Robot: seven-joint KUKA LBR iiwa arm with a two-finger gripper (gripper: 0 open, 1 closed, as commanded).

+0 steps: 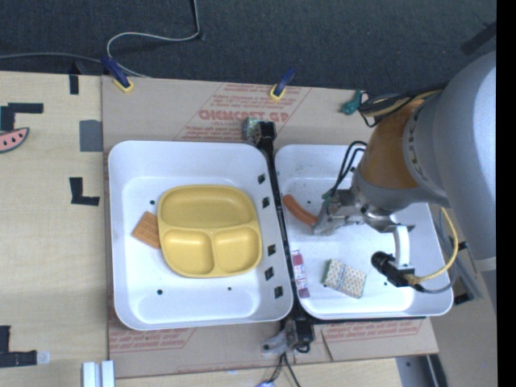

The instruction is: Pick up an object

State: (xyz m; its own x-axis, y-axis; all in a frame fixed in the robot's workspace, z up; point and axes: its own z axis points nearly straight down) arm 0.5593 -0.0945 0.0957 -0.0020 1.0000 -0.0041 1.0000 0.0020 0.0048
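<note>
Grey arm bent down into right bin (419, 301), fingers (326, 218) beside orange strip (299, 210), grip state unclear.

The flat tan cracker-like piece (146, 230) lies partly hidden under the yellow three-compartment plastic plate (211, 230). The grey arm (468, 168) runs off the right edge. The small striped packet (299, 272) by the right bin's wall is too small to read.

Robot lab: cardboard-covered bench (64, 216), clamped white bins (129, 297), cables, tape marks.
</note>
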